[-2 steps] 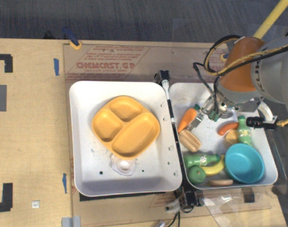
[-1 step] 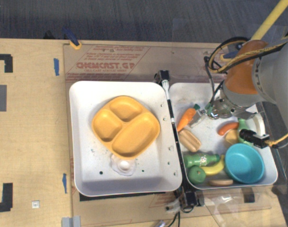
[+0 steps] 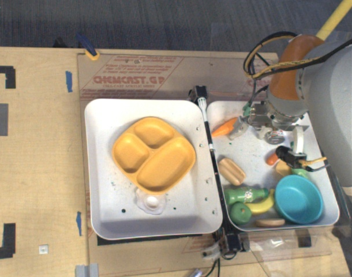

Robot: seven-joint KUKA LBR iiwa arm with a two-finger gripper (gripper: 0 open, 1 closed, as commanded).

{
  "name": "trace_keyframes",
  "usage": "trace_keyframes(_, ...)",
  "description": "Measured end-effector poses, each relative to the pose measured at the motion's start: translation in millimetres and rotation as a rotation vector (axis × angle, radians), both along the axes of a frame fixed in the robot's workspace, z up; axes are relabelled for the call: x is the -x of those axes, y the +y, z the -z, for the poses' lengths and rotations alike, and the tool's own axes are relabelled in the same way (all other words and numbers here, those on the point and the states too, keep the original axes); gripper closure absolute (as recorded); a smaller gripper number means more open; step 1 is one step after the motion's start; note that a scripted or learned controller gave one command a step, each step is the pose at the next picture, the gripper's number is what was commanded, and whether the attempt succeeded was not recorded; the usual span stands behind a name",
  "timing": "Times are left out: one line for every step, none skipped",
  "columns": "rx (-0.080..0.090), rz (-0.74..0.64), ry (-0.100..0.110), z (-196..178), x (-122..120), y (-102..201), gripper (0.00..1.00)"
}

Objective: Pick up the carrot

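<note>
Carrot [image 3: 224, 127]: lay in the right bin [image 3: 332, 212], at its upper left corner, close to the divider between the bins, long axis slanted.
Fingers [image 3: 243, 126]: sat just right of the carrot's thicker end, at or almost at it; contact could not be judged.
Finger state: could not tell whether spread or closed; the carrot was not seen between them.
Arm [image 3: 291, 74]: reached in from the right, orange band above the wrist, cables looped over it, wrist over the upper part of the right bin.
Right bin, other things: a hot dog [image 3: 231, 171] below the carrot; a green bottle [image 3: 243, 195], a banana [image 3: 261, 205] and a green round fruit [image 3: 240, 213] along the lower edge; a teal bowl [image 3: 298, 198] in the lower right corner.
Left bin [image 3: 101, 154]: held a yellow divided plate [image 3: 154, 153] near its middle and a small white piece [image 3: 153, 201] below that.
Bench [image 3: 32, 183]: carried both bins side by side.
</note>
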State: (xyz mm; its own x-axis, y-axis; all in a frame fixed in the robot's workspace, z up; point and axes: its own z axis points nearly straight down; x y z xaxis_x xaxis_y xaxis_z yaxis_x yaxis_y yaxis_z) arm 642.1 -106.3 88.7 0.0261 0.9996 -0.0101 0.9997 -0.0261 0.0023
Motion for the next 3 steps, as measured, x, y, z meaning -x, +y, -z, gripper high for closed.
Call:
trace_keyframes(-0.014,0.258,0.049,0.5,-15.6,-3.3,0.00)
trace_keyframes(-0.016,0.270,0.016,1.0,-6.6,-36.0,0.00)
trace_keyframes(-0.018,0.595,0.062,0.6,-15.5,-39.0,0.00)
